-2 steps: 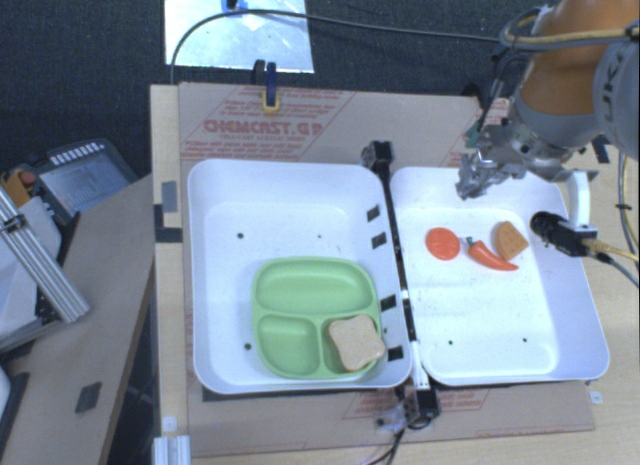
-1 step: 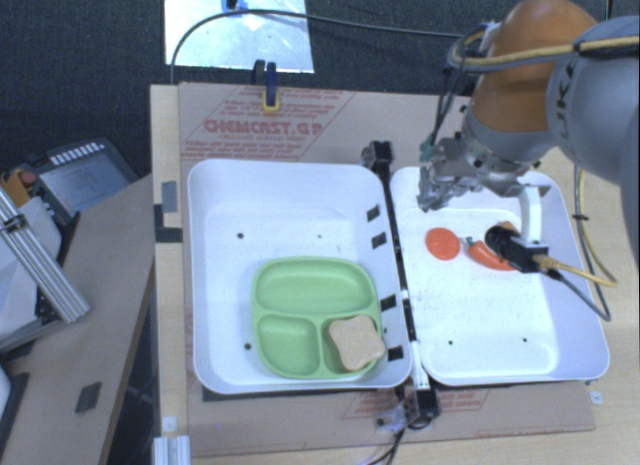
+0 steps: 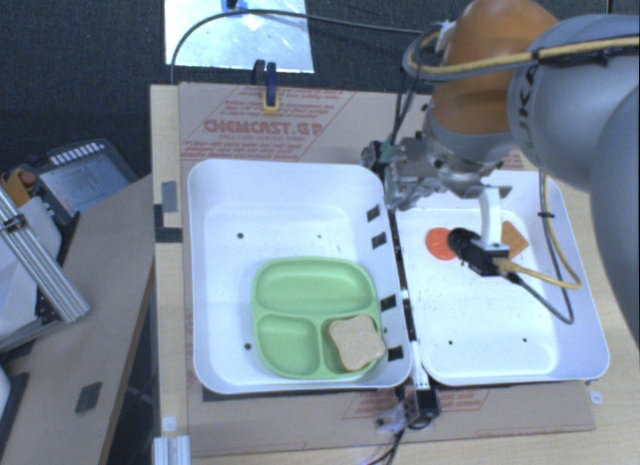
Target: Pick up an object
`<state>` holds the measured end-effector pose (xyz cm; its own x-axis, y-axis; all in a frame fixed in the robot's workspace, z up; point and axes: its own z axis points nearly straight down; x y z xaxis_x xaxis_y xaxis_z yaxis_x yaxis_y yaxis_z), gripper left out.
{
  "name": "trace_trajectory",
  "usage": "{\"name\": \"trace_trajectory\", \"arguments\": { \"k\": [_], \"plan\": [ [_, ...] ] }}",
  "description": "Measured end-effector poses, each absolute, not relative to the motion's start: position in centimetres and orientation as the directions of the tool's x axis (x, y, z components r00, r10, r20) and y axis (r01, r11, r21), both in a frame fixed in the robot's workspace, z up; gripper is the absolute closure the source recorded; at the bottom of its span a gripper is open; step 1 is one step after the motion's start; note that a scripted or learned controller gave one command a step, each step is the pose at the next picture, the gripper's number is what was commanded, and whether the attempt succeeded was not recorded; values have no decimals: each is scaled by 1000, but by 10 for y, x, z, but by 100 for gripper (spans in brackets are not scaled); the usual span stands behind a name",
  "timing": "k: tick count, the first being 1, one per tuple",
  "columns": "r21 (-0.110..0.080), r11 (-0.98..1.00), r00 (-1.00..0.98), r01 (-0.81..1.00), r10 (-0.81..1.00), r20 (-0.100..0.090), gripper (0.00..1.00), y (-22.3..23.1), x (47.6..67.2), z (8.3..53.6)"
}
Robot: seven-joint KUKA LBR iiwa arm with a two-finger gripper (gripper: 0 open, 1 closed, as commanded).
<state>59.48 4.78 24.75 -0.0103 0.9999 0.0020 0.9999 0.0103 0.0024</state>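
Observation:
My gripper (image 3: 402, 191) hangs over the far end of the divider between the two white bins, below the orange wrist band. A red-orange disc (image 3: 438, 243) lies in the right bin (image 3: 500, 353), just right of and nearer than the gripper. A small tan wedge (image 3: 515, 240) lies further right in the same bin, partly behind the robot's bracket. In the left bin (image 3: 230, 223) a green divided plate (image 3: 300, 298) holds a slice of bread (image 3: 356, 341) in its near right compartment. Nothing shows in the gripper.
The big grey arm covers the right bin's far right corner. A yellow cable (image 3: 545, 278) loops over the right bin's floor. A cardboard sheet (image 3: 270, 123) lies under the bins, and a grey device (image 3: 85, 178) sits at the left.

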Motion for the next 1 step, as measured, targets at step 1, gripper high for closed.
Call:
{"name": "trace_trajectory", "arguments": {
  "k": [1],
  "plan": [
    [1, 9, -9, 1000, 1000, 2, 100, 90, 588, 244]
  ]
}}
